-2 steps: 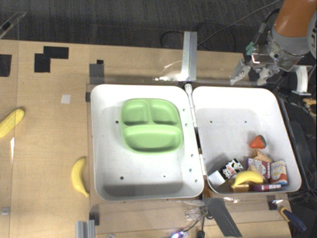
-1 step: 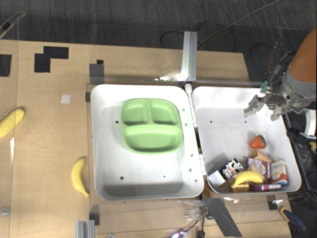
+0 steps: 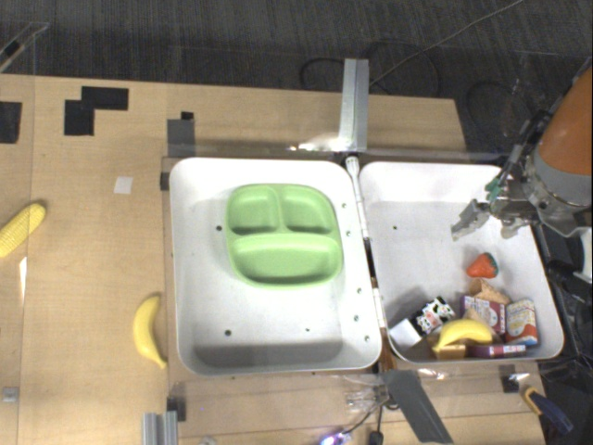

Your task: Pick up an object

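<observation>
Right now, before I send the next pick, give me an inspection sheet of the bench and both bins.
Surface: wooden bench bearing left white bin and right white bin.
Job's things: red strawberry-like toy, yellow toy banana, small cartons, black-and-white toy, all in the right bin's near corner.
Clutter: green divided plate in the left bin; second yellow banana and yellow corn cob on the bench.
Gripper: two-finger gripper open above the right bin, holding nothing.
Cables: black cable across the floor.
Surroundings: dark carpet.
</observation>
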`<state>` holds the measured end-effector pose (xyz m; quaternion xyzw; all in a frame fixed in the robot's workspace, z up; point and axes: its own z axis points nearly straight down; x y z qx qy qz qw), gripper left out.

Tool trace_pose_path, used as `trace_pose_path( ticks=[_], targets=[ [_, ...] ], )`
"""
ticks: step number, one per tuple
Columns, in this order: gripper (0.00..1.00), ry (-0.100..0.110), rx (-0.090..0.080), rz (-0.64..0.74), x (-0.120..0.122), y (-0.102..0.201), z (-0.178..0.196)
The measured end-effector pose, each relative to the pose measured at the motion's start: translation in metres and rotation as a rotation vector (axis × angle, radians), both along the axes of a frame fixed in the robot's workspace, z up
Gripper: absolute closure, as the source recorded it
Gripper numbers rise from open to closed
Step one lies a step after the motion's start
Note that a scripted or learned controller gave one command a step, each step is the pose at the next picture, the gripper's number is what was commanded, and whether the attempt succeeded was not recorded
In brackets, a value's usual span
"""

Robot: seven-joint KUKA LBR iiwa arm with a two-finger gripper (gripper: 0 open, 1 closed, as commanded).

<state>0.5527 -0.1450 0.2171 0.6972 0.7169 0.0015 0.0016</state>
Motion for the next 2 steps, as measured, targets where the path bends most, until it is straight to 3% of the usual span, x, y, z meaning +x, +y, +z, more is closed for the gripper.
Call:
trace_pose_path(
  ticks=[1,2],
  targets=[
    [0.0,-0.008,-0.006,0.327,-0.022,-0.046,-0.127],
    [0.0,-0.009,-0.003,-0.15,-0.032,-0.024,-0.127]
  ],
)
